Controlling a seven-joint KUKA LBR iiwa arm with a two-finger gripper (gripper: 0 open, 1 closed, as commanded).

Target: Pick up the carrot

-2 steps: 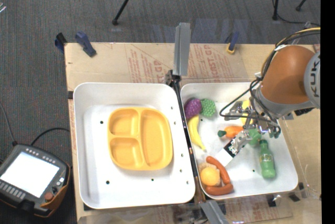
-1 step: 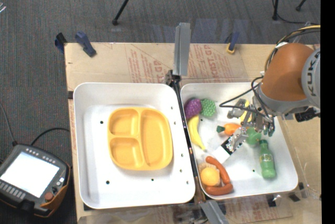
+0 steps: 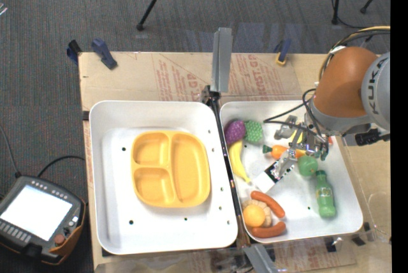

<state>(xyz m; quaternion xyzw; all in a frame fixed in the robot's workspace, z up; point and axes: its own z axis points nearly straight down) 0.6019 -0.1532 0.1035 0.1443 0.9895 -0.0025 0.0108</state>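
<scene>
Leaning in from right over shallow white plastic bin (image 3: pixel 347 166) w/ toy food: grey KUKA arm, orange band (image 3: pixel 341 83). Resting well left of gripper, in other bin: yellow 3-compartment plastic tray (image 3: pixel 171 168). Hovering mid-bin: two-finger gripper (image 3: pixel 299 149), spread not readable from this angle. Lying just left of gripper, touching or nearly: small orange toy carrot (image 3: pixel 278 152), partly hidden, long axis prob. left-right. Needing short shift left, then drop.
</scene>
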